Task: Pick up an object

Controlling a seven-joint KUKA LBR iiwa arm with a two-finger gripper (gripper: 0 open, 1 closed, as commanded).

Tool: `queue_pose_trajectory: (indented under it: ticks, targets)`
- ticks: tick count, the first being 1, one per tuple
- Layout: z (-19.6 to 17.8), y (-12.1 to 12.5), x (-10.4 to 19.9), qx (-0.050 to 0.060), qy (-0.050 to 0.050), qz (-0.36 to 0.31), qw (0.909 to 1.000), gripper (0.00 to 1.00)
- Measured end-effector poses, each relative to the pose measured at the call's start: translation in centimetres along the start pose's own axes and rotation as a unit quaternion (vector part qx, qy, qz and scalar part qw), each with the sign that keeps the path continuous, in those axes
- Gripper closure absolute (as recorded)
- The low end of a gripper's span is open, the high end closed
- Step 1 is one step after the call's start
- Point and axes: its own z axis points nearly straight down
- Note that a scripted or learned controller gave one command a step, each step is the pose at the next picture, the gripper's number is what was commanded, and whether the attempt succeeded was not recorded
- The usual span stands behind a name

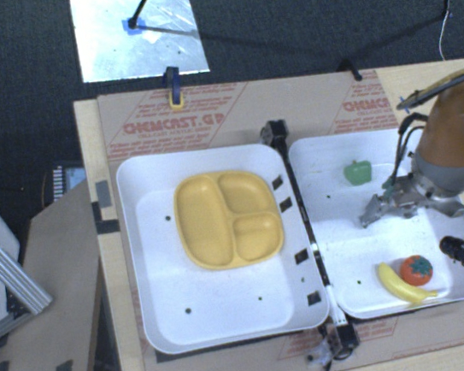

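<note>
So we've got two white bins side by side on the tabletop [228, 103]. The left bin [161, 320] has a yellow divided plate [227, 218] sitting in it, three compartments, pretty much centred. The right bin [352, 292] is where the pickable stuff is: a small green pepper-looking toy [357, 172] near the far side, plus a banana [400, 284] and a little red-orange tomato-ish thing [416, 269] touching each other down by the near edge.

The arm [458, 138] comes in from the right, and its claw [373, 214] is low over the middle of the right bin, between the green toy and the banana pair, not touching either. We honestly can't tell whether the claw is released or clenched from this angle, too blurry. Nothing visible between its tips.
</note>
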Motion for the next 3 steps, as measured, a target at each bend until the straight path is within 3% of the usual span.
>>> queue_pose_trajectory:
  ticks: [1, 3]
  targets:
    - [-1.3, 0.2, -0.1, -0.002, -0.001, 0.0, 1.0, 1.0]
    - [-10.4, 0.3, -1.1, -0.004, -0.001, -0.001, 1.0, 1.0]
